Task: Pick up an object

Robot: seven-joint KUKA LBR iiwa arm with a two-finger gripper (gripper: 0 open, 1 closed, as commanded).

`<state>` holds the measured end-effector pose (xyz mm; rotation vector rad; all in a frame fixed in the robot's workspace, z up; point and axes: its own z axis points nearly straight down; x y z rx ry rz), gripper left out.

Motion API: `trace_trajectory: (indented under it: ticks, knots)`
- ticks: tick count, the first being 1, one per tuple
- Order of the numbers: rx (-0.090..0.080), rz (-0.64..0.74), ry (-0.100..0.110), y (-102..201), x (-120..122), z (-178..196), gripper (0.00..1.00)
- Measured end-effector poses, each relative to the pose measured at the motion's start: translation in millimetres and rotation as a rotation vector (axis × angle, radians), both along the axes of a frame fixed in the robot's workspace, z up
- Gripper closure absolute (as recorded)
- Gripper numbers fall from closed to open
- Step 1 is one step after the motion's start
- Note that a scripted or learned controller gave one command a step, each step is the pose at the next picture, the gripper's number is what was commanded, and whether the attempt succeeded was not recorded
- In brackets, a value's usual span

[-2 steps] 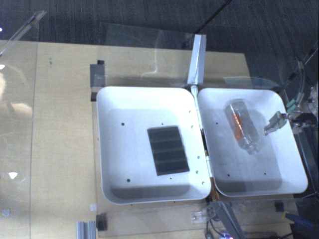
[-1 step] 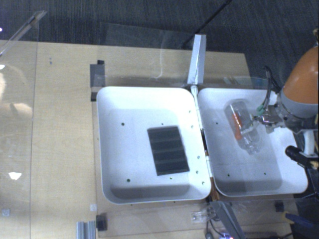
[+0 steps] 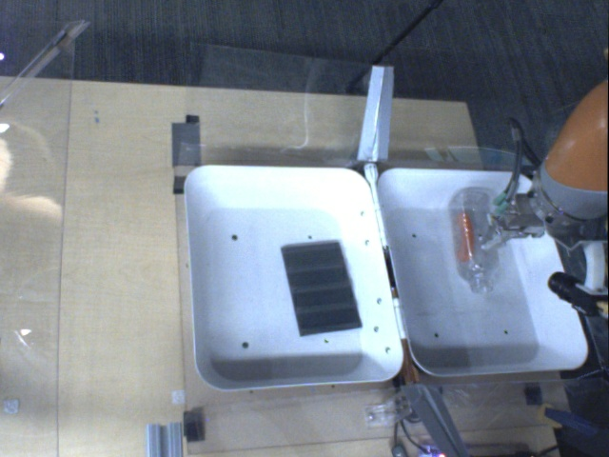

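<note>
Bench (image 3: 114, 255) of pale wood is bearing two shallow white bins side by side. Lying flat near the middle of the left bin (image 3: 214, 255) is a dark grey ribbed rectangular pad (image 3: 321, 288), slightly turned so its long sides are slanting, and sitting apart from every wall of that bin.

Lying in the right bin (image 3: 428, 303) is a clear plastic bottle with an orange strip inside (image 3: 471, 239), stretched roughly from the far side toward the near side in the upper middle part of the bin. Its see-through body is catching light, so its edges are hard to trace against the white floor.

Reaching in from the right is the grey arm with an orange band above the wrist (image 3: 580, 160). Its two-finger gripper (image 3: 502, 227) is hanging over the right bin, just beside the right flank of the bottle and looking as if it is touching it. Metal parts and thin cables are crowding the tip, and the bottle's glare is blurring the spot, so I cannot tell how the tips are set, nor whether the bottle is being gripped or only brushed.

Standing upright behind the seam between the two bins is a grey metal post (image 3: 377, 122), and a clear sheet (image 3: 38, 55) is leaning at the far left.
</note>
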<state>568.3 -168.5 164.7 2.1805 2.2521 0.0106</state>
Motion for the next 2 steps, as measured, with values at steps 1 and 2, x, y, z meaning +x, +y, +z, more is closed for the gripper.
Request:
trace_trajectory:
  ticks: [1, 2]
  knots:
    - [0.000, 0.000, 0.000, 0, 0, 0, 0.00]
    - [-0.002, 0.203, 0.004, 2, 41, -70, 0.00]
